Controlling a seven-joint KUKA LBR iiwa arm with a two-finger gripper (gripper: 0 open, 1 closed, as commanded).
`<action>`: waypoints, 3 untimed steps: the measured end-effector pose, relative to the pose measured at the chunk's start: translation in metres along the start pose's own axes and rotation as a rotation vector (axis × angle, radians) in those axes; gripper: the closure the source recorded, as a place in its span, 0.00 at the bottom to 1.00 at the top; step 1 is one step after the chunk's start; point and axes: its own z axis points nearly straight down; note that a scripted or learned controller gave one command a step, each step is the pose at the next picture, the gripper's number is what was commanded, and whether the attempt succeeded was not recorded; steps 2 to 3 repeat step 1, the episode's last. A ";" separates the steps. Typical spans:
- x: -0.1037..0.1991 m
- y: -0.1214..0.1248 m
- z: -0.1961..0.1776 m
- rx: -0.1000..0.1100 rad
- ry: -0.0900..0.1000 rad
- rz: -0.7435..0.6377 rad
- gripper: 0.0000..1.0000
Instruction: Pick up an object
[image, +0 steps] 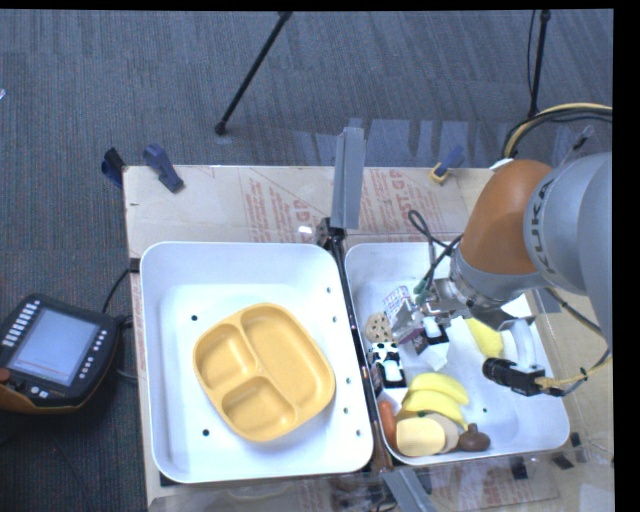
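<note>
the grey arm with its orange band reaches in over the right white bin, and its two-finger gripper hangs low near the middle of that bin, toward its left wall. i cannot tell how the jaws stand — the tip is a blur of metal and cable, and nothing can be made out between them.

the candidates for picking lie crowded along the bin's left wall and near edge: a small black-and-white block just below the gripper, a round speckled cookie-like disc beside it, two yellow toy bananas, a pale round loaf-shaped piece in the near corner, and a thin orange carrot against the left wall.

the left white bin carries a yellow three-compartment plastic plate at its centre.

to do this well, i'd judge it best to choose one piece with free sides (the block seems nearest), centre over it, descend straight — then close fully before lifting.
</note>
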 end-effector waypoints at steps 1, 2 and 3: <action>0.027 0.058 -0.071 -0.006 -0.002 0.086 1.00; 0.027 0.058 -0.071 -0.006 -0.002 0.086 1.00; 0.027 0.058 -0.071 -0.006 -0.002 0.086 1.00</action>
